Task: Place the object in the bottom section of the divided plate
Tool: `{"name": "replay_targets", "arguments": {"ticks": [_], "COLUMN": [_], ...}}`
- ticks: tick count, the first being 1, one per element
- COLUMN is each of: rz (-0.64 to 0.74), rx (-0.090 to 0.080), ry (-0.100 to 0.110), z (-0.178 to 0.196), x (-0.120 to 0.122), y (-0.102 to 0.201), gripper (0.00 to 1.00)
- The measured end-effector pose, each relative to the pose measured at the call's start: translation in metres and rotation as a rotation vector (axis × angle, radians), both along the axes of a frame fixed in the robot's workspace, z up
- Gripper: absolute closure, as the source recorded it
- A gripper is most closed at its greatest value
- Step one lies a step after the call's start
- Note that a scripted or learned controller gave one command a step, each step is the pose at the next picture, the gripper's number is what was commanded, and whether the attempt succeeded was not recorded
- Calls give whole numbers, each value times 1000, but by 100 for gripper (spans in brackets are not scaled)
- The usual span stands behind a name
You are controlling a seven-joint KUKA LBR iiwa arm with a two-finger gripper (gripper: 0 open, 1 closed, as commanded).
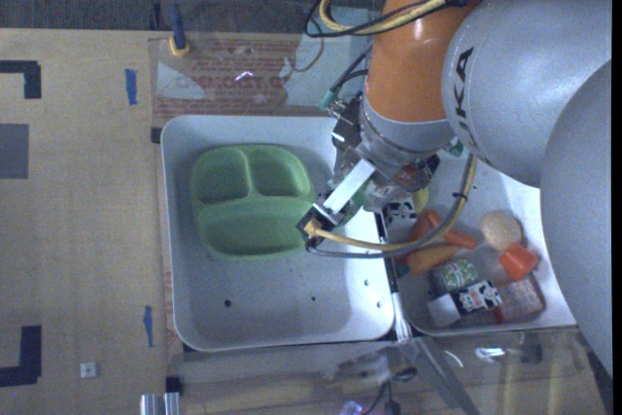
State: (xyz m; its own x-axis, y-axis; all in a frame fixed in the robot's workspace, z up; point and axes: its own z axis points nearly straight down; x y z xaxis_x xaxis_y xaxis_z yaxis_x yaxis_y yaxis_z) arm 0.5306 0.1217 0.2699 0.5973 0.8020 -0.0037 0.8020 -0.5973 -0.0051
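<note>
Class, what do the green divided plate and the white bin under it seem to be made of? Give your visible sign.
Green divided plate: probably moulded plastic with a matte finish, going by its even colour and soft rounded ridges between sections. White bin: likely plastic too, smooth with a slight sheen, with rounded corners and a raised rim.

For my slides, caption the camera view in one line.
Robot arm reaching in; green divided plate in left white bin, small items in right white bin.
</note>
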Motion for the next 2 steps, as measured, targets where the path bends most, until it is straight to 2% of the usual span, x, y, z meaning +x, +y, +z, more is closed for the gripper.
{"name": "replay_targets", "arguments": {"ticks": [2], "rz": [-1], "rx": [-1], "ry": [2], "z": [19], "x": [1], "y": [-1], "gripper": [100]}}
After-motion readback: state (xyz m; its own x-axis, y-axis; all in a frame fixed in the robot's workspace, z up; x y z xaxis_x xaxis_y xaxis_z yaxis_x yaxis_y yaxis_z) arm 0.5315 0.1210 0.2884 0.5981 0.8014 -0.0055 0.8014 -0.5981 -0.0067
